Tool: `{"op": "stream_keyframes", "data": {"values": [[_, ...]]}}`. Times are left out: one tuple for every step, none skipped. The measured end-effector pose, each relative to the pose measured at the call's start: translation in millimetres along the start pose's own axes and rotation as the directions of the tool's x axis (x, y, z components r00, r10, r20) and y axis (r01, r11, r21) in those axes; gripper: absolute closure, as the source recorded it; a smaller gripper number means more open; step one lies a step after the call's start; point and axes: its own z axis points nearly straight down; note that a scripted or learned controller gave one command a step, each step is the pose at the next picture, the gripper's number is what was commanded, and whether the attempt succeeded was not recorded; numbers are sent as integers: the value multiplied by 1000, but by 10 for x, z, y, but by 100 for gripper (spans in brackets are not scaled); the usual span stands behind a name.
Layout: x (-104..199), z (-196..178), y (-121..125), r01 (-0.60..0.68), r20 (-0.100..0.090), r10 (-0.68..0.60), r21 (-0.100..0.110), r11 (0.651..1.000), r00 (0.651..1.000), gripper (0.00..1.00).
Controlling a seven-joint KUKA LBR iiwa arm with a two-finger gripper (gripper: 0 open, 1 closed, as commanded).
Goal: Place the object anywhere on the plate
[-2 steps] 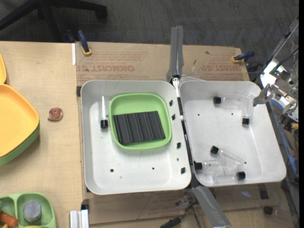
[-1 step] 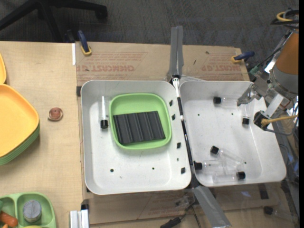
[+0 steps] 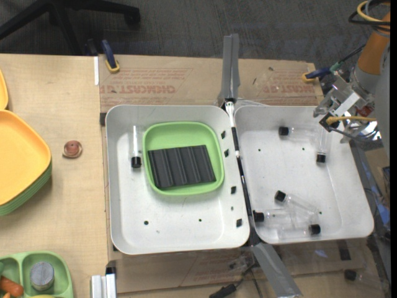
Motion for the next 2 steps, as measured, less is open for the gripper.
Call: {"op": "stream_keyframes", "data": {"values": [[-229, -308, 5, -193, 0, 193, 0, 981, 981, 0], [-137, -358, 77, -343, -1, 343, 0, 939, 939, 0]]}}
